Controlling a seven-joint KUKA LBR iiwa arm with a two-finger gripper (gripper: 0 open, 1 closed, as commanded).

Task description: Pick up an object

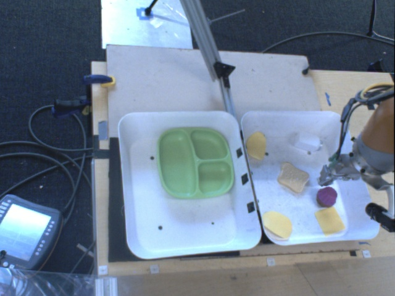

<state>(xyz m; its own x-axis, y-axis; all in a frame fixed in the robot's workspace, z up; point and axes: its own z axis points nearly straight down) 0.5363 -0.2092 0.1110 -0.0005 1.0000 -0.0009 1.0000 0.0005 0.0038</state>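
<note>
- Bench [185, 79]: carries two shallow white bins side by side, so that items can be drawn from one and the other stays available.
- Left bin [142, 227]: holds a green divided plate [195, 163] lying flat near its middle, toward the far edge. All three compartments of the plate look bare.
- Right bin [281, 122]: holds the loose items, spread apart from one another, which leaves room for fingers to come down around any single one.
- Yellow piece [256, 145]: near the far-left corner of the right bin, just beside the shared wall.
- Pale clear piece [307, 142]: toward the far edge; hard to identify.
- Toast-like slice [293, 177]: about the middle of the right bin.
- Yellow oval piece [278, 224]: at the near-left corner, against the rim.
- Yellow square piece [329, 220]: near the near edge, toward the right.
- Purple round object [327, 196]: toward the right edge, just beyond the yellow square; judged the likeliest thing to be picked, being nearest the tool.
- Gripper [327, 176]: low over the right bin, its tip just beyond the purple object and apparently not around it. Whether the pincer is open or closed cannot be told. Nothing is seen held.
- Progress, as a judgement: pick not yet made.
</note>
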